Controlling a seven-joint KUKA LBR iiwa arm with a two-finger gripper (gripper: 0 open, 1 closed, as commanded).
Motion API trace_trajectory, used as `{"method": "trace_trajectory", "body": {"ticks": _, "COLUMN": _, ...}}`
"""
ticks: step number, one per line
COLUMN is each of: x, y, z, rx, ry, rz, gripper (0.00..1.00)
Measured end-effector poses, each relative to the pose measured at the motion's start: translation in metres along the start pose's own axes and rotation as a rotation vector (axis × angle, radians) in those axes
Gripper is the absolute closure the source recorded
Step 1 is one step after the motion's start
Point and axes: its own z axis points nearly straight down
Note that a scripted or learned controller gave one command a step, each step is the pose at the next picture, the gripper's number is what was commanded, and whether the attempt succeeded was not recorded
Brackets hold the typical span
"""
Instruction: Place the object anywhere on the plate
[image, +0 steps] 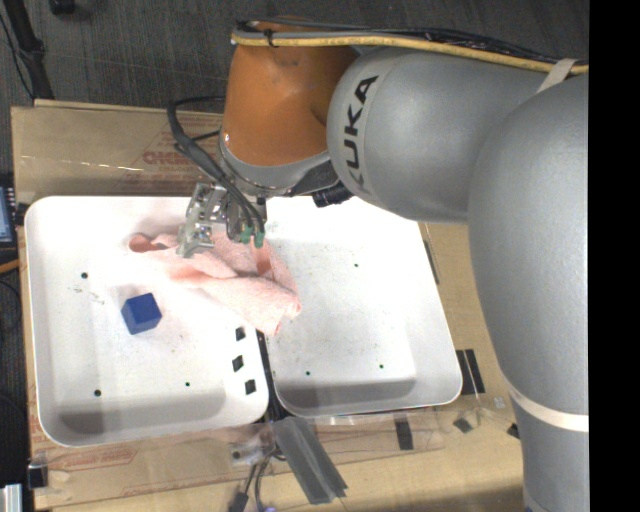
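From where the camera looks down, the big grey arm (450, 130) comes in from the right and fills the upper part of the scene, its orange band (275, 90) sitting just above the wrist. The gripper (228, 228) hangs at the far side of the left bin (60, 300), close to the ridge where the two bins meet. Its metal fingers point downward onto a pale pink cloth (245, 285), but I cannot tell whether they are spread or pressed together, nor whether any fabric sits between them.

The cloth lies crumpled, starting under the gripper and running down and to the right. Most of it rests in the left bin, and its lower right end drapes over the shared rim, touching the edge of the right bin (400, 320). A small pink scrap or fold (148, 242) shows just left of the gripper on the left bin's floor.

A small blue cube (141, 312) sits on the left bin's floor, well apart from the gripper and just clear of the cloth. Cardboard (90, 150) lies under both bins.
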Motion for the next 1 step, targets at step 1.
{"method": "trace_trajectory", "body": {"ticks": 1, "x": -0.0001, "y": -0.0002, "z": 0.0, "rx": 0.0, "ry": 0.0, "rz": 0.0, "gripper": 0.0}}
